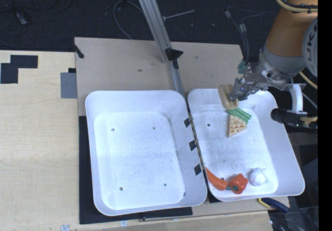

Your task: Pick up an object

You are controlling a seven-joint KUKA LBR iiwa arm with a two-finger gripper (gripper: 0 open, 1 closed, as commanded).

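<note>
My gripper (237, 92) hangs over the far edge of the right bin (282, 147), low and close to its rim. A tan, flat piece (225, 97) sits right against the gripper's left side, and I cannot make out whether it is gripped. Just below lie a tan wedge (235, 126) and a green strip (241, 114) across its top. At the bin's near end rest an orange carrot-like piece (214, 179), a red pepper-like toy (239, 183) and a white ball (257, 176).
The left bin (136, 152) stands beside the right one, with black clips (192, 145) along the shared rim. A metal rail (158, 28) slants up from the bench behind the bins. Cables and a black-and-white fitting (293, 114) crowd the right side.
</note>
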